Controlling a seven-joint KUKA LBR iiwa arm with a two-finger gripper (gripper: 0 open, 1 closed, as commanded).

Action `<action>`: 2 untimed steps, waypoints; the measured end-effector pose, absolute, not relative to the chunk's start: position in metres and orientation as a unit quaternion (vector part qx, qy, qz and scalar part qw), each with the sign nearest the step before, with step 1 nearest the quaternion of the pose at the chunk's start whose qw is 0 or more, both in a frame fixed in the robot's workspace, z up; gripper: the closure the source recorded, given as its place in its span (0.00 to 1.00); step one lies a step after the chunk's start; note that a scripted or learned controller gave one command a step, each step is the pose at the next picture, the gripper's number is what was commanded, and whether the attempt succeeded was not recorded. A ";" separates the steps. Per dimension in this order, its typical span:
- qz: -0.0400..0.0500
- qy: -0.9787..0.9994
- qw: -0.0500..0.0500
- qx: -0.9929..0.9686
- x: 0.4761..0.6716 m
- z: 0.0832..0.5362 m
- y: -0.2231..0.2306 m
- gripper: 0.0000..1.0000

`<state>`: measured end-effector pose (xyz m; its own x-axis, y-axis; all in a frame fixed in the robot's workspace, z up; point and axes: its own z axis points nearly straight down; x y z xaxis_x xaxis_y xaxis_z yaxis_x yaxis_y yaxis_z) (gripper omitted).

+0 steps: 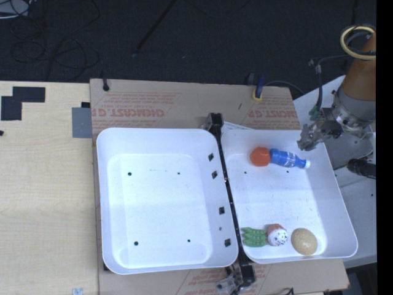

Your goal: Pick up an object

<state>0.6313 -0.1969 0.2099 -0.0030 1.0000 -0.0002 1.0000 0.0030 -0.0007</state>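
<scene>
The right bin [334, 183] holds several small objects. An orange-red round piece [260, 157] lies at its far side, touching a blue bottle [287, 159] with a white cap that points right. Along the near wall sit a green leafy toy [252, 236], a white ball with red spots [277, 235] and a tan egg-shaped object [304, 241]. My gripper [309, 139] hangs over the bin's far right rim, just above and to the right of the bottle's cap, apart from it.
The left bin [104, 165] sits beside the right one, with a black divider strip [222, 177] between them. Both rest on a cardboard sheet [159, 103]. Cables and a yellow clip [258, 93] lie beyond the far edge.
</scene>
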 end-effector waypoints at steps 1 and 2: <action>0.001 -0.708 0.001 -0.706 0.644 0.156 -0.190 1.00; 0.001 -0.709 0.001 -0.705 0.644 0.168 -0.191 1.00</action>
<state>0.6437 -0.1908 0.1680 -0.0047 1.0000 -0.0006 1.0000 0.0047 -0.0025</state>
